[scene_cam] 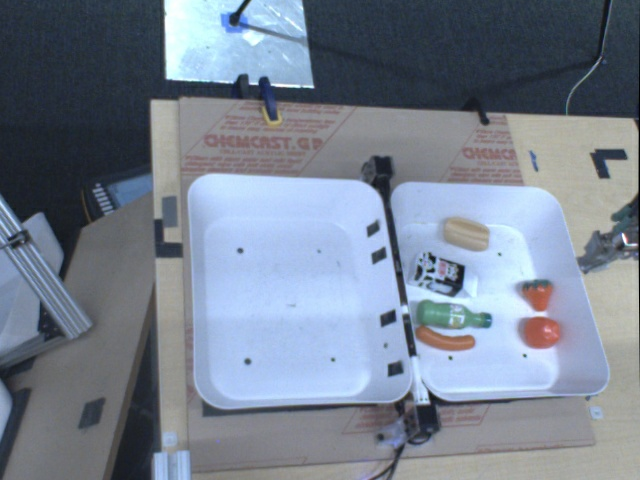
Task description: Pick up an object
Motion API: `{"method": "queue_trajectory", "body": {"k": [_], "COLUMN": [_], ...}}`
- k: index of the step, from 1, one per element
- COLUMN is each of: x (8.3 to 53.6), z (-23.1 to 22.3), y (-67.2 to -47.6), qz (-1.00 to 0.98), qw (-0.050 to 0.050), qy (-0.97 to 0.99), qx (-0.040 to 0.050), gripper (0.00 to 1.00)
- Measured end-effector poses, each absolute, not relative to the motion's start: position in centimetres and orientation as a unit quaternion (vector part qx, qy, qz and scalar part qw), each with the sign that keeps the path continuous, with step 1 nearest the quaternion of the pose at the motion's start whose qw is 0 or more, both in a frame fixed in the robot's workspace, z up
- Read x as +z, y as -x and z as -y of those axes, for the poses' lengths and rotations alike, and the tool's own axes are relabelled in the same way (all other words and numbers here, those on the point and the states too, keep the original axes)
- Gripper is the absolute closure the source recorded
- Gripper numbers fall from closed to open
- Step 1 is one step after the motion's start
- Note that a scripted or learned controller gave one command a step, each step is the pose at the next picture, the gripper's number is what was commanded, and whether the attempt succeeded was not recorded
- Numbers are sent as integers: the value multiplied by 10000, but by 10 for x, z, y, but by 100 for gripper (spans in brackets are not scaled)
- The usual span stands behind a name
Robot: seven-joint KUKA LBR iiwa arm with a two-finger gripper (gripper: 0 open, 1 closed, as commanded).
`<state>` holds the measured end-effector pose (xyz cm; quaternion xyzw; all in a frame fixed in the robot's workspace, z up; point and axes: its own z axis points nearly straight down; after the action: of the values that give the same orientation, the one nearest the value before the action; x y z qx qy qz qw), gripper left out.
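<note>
The right bin [570, 228] holds several items. A tan bread roll [466, 233] lies near its back, with a black-and-white packet [440, 272] just in front of it. A green bottle [452, 316] lies on its side beside the divider, and an orange-red sausage [445, 340] lies in front of it. A red strawberry [537, 293] and a red tomato [540, 332] sit at the right side. My gripper [606, 248] is at the frame's right edge, just outside the right bin's rim and apart from every item.
The left bin [215, 208] stands beside the right one, joined at a black-clipped divider [392, 278]. Both rest on a cardboard sheet [300, 138]. A shiny metal plate [238, 28] lies on the dark floor behind the bench. A metal frame [40, 278] stands at the left.
</note>
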<state>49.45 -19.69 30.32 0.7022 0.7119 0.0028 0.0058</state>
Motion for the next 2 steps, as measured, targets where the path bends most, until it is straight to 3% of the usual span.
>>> {"method": "queue_trajectory", "body": {"k": [2], "x": [325], "z": [197], "y": [-497], "qz": [-7152], "qw": [88], "qy": [-6988], "qx": [46], "gripper": [100]}}
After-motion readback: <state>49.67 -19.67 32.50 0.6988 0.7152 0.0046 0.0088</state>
